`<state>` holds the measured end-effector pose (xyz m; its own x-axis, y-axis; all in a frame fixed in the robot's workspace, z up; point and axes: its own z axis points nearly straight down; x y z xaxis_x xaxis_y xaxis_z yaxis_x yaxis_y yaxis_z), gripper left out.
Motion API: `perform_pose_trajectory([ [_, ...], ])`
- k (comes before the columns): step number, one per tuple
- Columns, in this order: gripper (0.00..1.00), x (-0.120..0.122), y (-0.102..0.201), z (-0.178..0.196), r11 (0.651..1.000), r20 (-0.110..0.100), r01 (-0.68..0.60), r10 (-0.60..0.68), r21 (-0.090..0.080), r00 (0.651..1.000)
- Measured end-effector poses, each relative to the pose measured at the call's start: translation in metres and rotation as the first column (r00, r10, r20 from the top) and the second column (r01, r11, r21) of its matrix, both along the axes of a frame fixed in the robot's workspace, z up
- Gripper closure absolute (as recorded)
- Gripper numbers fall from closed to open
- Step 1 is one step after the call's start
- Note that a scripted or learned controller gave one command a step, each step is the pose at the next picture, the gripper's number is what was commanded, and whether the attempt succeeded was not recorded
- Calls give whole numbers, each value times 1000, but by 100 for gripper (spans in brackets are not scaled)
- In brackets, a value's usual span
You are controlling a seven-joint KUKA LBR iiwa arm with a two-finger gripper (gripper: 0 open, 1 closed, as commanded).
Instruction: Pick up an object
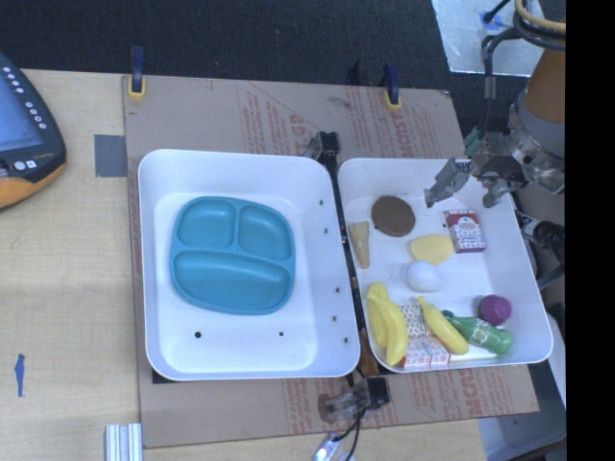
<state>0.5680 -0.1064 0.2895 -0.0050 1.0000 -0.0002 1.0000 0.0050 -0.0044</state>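
Gripper (468,183) hangs with fingers spread, nothing between them, over the right bin's (538,286) far edge, above the red carton (465,231).

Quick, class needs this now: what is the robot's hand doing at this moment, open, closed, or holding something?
Hand: open, its fingers spread above the far edge of the right bin, holding nothing; the red-and-white carton lies just below it.

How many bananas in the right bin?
2: one banana near the right bin's left wall, another banana right of it, beside the green bottle.
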Motion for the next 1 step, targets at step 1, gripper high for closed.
perform_pose_trajectory([
  [1,0,45,-97,-91,1000,-2,5,-6,-5,1000],
])
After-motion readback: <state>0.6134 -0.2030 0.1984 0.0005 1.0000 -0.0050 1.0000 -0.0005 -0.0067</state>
